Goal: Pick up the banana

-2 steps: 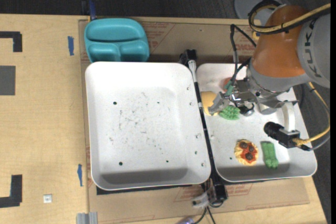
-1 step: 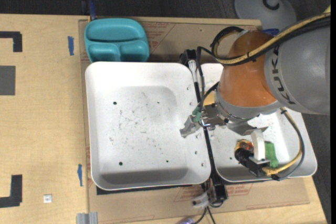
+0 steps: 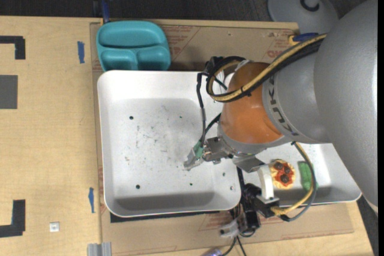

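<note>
Banana not discernible; fingers (image 3: 193,159) low over left bin (image 3: 120,129) floor.

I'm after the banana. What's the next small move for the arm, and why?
Probably lift and draw back right. The gripper hangs over bare floor in the left bin, while the small things I can see, a red-orange piece and a green one, lie in the right bin, much of it hidden under the arm. I cannot pick out a banana.
</note>
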Controlling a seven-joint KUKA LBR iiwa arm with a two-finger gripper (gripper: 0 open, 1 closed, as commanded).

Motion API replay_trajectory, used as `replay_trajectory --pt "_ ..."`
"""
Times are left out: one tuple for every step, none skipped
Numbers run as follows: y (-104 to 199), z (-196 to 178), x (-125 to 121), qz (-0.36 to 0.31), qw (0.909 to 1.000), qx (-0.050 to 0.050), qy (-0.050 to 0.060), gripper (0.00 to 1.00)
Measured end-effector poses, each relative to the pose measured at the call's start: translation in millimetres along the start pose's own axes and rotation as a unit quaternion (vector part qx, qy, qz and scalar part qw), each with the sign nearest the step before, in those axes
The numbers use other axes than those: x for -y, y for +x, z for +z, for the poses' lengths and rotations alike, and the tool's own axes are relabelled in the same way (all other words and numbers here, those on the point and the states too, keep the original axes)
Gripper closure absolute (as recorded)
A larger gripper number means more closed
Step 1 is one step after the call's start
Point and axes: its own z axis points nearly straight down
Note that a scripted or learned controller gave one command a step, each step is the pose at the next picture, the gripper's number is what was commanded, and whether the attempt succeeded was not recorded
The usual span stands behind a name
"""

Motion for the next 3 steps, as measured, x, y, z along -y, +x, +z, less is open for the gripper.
replay_trajectory --pt "4 3 -1 -0.009 0.9999 0.005 0.001 0.00" --pt "73 -49 -9 0.135 0.9908 -0.003 0.007 0.00" --pt "130 39 -18 -0.058 0.9983 -0.004 0.006 0.00"
